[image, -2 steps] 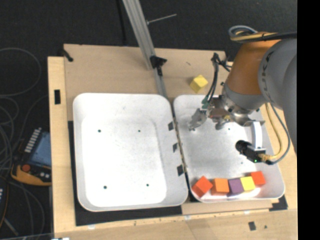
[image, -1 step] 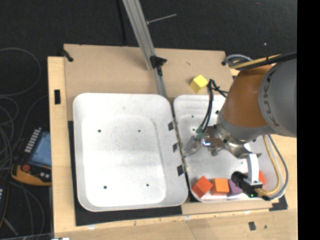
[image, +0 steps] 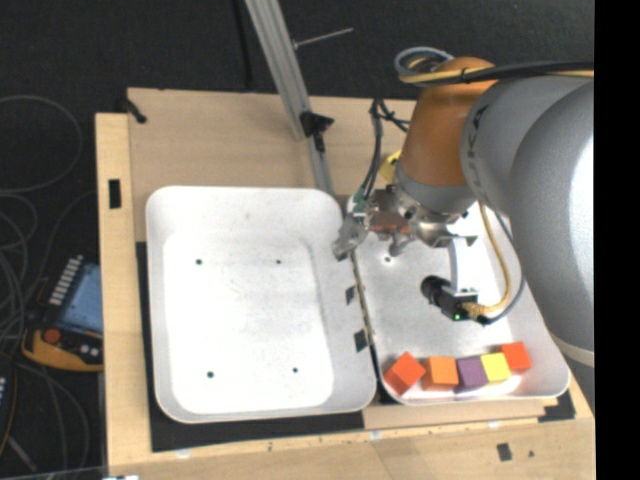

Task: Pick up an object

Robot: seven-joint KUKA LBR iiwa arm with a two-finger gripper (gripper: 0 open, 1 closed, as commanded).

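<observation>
I see the grey two-finger gripper (image: 352, 236) at the upper left of the right-hand white bin (image: 400, 293); I cannot tell its state. Five small blocks (image: 458, 370), red-orange through purple and yellow, line that bin's lower edge.

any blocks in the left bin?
No. All five blocks sit in a row along the right bin's near edge; the left bin shows bare white floor.
</observation>
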